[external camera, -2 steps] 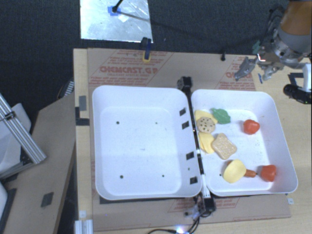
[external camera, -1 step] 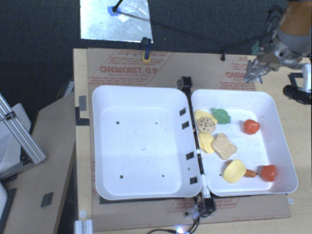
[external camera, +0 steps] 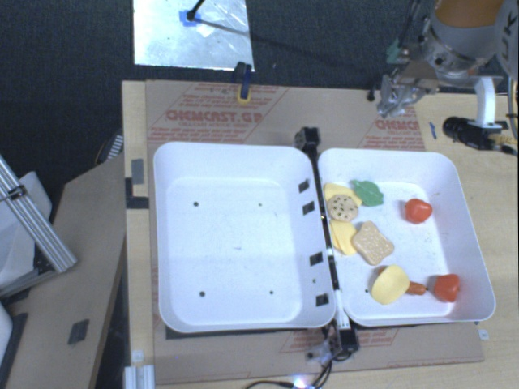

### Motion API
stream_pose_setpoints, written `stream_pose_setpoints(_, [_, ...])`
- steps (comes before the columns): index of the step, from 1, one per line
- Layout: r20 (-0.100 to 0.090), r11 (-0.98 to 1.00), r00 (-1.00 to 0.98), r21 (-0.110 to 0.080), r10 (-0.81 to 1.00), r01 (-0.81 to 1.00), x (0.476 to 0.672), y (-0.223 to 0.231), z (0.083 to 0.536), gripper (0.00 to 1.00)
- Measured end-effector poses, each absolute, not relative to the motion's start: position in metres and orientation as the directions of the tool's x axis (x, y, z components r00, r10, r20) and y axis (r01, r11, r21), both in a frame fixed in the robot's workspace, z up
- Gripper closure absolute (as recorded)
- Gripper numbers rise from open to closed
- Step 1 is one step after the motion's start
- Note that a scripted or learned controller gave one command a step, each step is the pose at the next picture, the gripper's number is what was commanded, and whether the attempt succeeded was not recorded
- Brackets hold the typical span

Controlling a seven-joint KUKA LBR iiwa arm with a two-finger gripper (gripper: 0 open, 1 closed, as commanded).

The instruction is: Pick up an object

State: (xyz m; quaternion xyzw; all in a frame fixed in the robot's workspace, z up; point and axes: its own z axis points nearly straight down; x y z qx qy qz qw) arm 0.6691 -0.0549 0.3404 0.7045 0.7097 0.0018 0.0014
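The gripper [external camera: 395, 102] is hanging over the cardboard [external camera: 268, 108] behind the right bin [external camera: 454, 181], outside its far rim and well apart from everything in it. Nothing is sitting between its tips; beyond that I cannot tell its state. The grey arm [external camera: 462, 23] with its orange band is rising from it toward the upper right corner.

The things to pick are all lying in the right bin. A green piece [external camera: 367, 191] is sitting near the far left part of the bin, just beside a round chocolate-chip cookie [external camera: 343, 207]. Below the cookie a pale yellow piece [external camera: 342, 237] is lying against the left wall, touching a tan cracker [external camera: 373, 243]. A red tomato [external camera: 418, 210] is resting apart toward the right wall. Near the front, a yellow lemon [external camera: 389, 285] is lying just beside a small orange piece [external camera: 416, 288], with a red piece [external camera: 447, 286] next to that.

The left bin [external camera: 174, 168] is standing beside the right one, joined by black clips [external camera: 308, 209]. A shiny metal sheet [external camera: 192, 23] is lying on the dark floor behind the bench.
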Motion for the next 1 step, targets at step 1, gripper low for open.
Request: stream_pose_setpoints(1, [0.001,0.009,-0.009,0.008,1.000,1.000,0.6690,0.0107,0.4317,1.00])
